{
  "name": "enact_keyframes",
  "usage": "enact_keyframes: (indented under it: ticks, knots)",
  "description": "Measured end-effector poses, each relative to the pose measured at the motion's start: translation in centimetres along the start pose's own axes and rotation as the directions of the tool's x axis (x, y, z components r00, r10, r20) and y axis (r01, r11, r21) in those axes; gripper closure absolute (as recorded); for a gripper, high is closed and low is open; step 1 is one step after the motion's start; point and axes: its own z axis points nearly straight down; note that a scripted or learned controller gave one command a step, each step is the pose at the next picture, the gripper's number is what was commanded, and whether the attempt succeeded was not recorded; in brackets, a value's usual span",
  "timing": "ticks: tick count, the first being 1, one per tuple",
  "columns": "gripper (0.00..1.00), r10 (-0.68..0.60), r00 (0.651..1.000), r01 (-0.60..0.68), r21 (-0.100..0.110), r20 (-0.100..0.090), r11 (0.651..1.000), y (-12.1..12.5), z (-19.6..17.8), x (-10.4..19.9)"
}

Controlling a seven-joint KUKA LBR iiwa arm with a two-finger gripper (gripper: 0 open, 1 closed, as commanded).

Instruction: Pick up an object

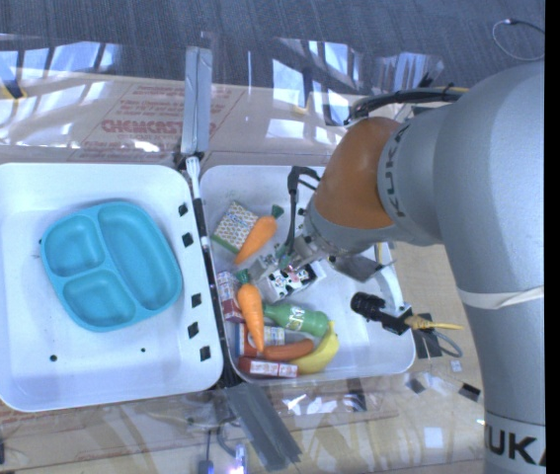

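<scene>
The right bin holds a heap of toy food. An orange carrot lies near a green-and-white box at the back. A second carrot lies lengthwise in the middle. A green bottle, a yellow banana and a red sausage-like piece sit toward the front. My gripper reaches down into the bin's middle, just right of the carrots, over a small black-and-white patterned item. The wrist hides its fingertips.
The left bin holds a blue three-compartment plate. A row of black clips runs along the wall between the bins. The grey arm with its orange band covers the right bin's right side. A black part juts near the right wall.
</scene>
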Motion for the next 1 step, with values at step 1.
enact_keyframes:
  ticks: [1]
  knots:
    - [1.0,-0.005,1.0,0.005,0.001,0.0,1.0,0.06,-0.93,0.04]
